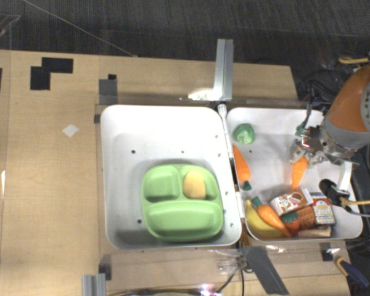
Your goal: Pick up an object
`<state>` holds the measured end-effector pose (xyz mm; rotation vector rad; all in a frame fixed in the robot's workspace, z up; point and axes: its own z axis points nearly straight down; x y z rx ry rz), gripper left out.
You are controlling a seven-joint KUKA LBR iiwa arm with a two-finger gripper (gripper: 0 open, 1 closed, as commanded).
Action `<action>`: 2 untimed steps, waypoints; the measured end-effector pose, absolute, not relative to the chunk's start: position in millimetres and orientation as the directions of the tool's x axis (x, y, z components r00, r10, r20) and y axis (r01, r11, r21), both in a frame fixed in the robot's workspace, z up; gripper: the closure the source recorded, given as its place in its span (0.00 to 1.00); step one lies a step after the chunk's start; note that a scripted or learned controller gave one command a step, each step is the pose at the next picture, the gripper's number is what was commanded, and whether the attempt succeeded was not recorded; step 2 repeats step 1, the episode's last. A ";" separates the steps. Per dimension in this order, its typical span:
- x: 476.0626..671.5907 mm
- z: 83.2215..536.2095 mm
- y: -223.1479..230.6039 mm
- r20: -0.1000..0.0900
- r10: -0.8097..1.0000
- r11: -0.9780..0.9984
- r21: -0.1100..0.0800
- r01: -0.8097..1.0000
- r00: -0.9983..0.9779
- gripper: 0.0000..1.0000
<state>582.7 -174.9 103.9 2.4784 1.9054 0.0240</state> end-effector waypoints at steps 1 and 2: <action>581.2 240.2 -128.5 0.000 0.992 -0.126 0.006 0.992 0.126 1.00; 581.2 240.2 -128.5 0.000 0.992 -0.126 0.006 0.992 0.126 1.00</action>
